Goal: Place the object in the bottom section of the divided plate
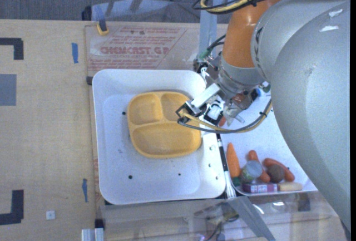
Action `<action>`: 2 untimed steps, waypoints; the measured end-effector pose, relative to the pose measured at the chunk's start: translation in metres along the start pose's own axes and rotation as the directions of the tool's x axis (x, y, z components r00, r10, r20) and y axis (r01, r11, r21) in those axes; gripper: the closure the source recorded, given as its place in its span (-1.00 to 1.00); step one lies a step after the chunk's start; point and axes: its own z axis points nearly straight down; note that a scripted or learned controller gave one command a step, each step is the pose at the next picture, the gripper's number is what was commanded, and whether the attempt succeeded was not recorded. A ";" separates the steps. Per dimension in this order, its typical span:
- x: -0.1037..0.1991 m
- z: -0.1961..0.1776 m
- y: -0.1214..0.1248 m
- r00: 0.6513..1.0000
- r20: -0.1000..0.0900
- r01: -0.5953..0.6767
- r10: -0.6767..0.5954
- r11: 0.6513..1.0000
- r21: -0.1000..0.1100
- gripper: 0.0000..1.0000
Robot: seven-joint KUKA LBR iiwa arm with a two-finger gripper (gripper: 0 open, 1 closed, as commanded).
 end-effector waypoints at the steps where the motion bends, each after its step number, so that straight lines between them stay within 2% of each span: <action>1: 0.033 -0.021 -0.013 0.976 -0.001 0.216 -0.216 0.976 -0.005 1.00; 2: 0.034 -0.021 -0.014 0.976 -0.002 0.217 -0.217 0.976 -0.004 -1.00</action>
